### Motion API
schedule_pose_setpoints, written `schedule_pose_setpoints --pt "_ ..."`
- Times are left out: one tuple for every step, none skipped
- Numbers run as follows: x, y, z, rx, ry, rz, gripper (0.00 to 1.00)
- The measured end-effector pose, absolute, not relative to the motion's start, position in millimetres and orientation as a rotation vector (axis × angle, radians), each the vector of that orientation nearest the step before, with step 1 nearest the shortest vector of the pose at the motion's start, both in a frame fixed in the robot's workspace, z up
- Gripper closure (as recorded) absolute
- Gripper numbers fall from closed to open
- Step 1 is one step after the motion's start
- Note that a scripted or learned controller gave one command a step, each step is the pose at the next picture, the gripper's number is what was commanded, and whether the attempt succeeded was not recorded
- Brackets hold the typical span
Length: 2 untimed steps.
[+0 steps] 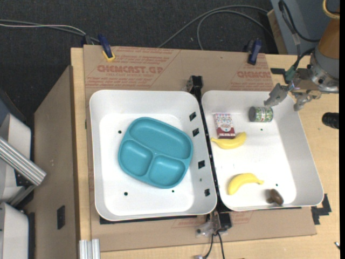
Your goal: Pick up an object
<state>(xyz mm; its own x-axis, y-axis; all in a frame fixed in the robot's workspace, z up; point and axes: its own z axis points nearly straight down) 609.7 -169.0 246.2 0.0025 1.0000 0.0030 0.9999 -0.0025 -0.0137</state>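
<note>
Seen from the camera above the bench, two shallow white bins are sitting side by side on a cardboard-covered bench top (161, 63). The left white bin (102, 198) is holding a teal plastic divided plate (155, 152) with three compartments, lying flat near the bin's middle.

The right white bin (302, 161) is carrying several small things. A small red and white carton (223, 124) is lying near the bin's left wall, and a yellow toy banana (230, 141) is resting just below it, touching or nearly touching its lower edge. A second yellow banana (242, 182) is lying further toward the near edge, well apart from the first. A small brown lump (275, 197) is sitting just beside that second banana, in the near right corner. A small green and silver can (261, 114) is lying on its side near the far edge of the bin.

The grey arm is reaching in from the right, and its two-finger gripper (285, 97) is hovering over the far right corner of the right bin. Its fingers (275, 95) are spreading apart, holding nothing, with the left finger's tip just above and beside the can.
</note>
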Motion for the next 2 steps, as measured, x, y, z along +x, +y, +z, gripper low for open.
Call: schedule_pose_setpoints --pt "612.1 -169 254 -2.22 -2.222 0.0 0.0" --pt "612.5 -169 191 -2.217 -2.217 0.005 0.0"
